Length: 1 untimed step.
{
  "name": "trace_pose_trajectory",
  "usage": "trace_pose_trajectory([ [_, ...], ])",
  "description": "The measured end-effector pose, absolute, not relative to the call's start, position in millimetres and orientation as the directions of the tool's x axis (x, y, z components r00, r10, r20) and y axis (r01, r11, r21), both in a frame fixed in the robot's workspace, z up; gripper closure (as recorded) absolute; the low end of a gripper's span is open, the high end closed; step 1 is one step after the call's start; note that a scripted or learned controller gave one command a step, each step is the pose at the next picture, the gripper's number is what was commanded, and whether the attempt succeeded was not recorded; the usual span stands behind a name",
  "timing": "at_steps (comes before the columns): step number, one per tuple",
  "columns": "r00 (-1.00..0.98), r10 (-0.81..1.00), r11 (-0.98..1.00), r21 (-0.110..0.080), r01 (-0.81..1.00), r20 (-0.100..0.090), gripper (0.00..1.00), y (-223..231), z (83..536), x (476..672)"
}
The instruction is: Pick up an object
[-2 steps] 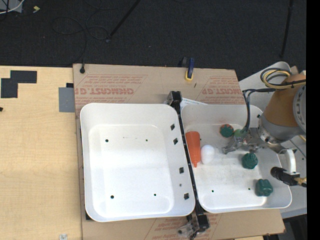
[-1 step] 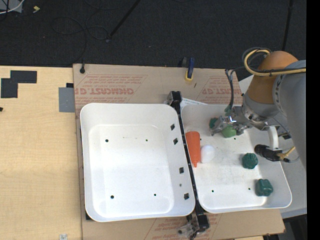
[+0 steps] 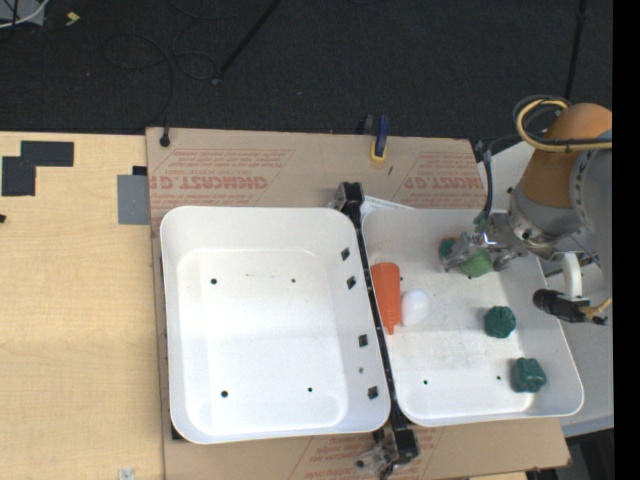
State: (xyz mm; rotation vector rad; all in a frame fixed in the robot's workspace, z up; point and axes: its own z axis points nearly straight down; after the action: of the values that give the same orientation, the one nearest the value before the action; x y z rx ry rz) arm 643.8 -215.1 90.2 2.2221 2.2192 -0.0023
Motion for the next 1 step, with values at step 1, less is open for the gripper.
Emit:
trace_pose_trajectory([
  [1, -0.004, 1.000, 0.004, -0.003, 1.000, -0.001, 1.00, -213.4, 99.9, 643.8],
])
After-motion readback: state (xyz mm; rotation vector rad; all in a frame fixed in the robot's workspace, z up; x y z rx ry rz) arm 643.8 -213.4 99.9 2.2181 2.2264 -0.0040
